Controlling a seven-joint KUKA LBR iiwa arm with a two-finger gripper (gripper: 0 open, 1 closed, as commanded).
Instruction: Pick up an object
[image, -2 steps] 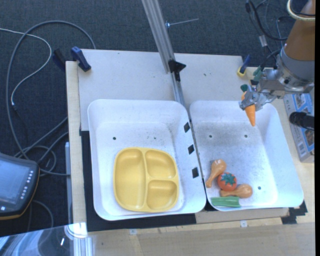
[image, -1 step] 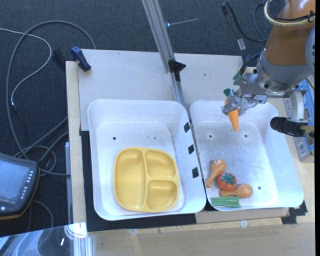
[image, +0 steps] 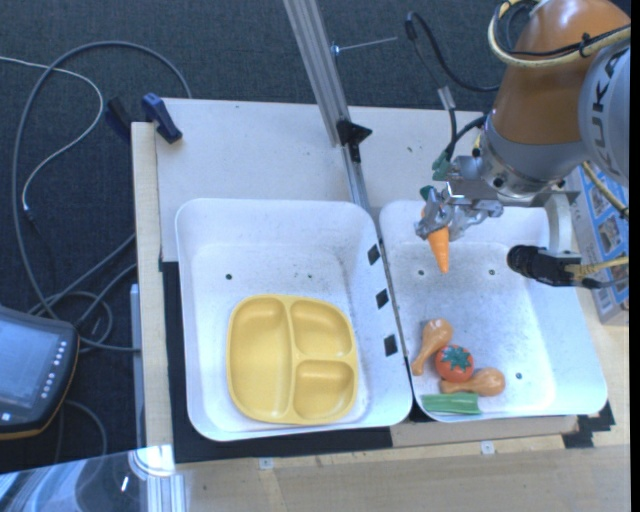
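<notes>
Orange and pointed, a toy carrot (image: 440, 248) hangs tip-down from the end effector (image: 441, 226), pinched at its thick top end between the two fingers. It is lifted above the far part of the right bin (image: 560, 330), close to that bin's back left corner, and touches nothing else.

Behind the end effector rises the grey arm (image: 545, 150) with its orange band (image: 545, 60), reaching in from the right side of the view. A black cable loops over the top of the band.

Near the front of the right bin lies a small cluster of toy food. A tan drumstick (image: 432, 344) lies tilted, its lower end just beside a red tomato (image: 455, 362). A tan pear-shaped piece (image: 484, 381) touches the tomato on its right, and a green pea pod (image: 450, 403) lies flat along the front wall just below them. This cluster is well apart from the carrot.

Inside the left bin (image: 270, 235) sits a yellow tray (image: 293, 358) with three compartments, resting flat toward the front.

Both bins sit side by side on the pale desk (image: 250, 140). A metal pole (image: 320, 70) slants up from between the bins at the back, and a blue clamp (image: 160, 115) sits at the desk's far left corner.
</notes>
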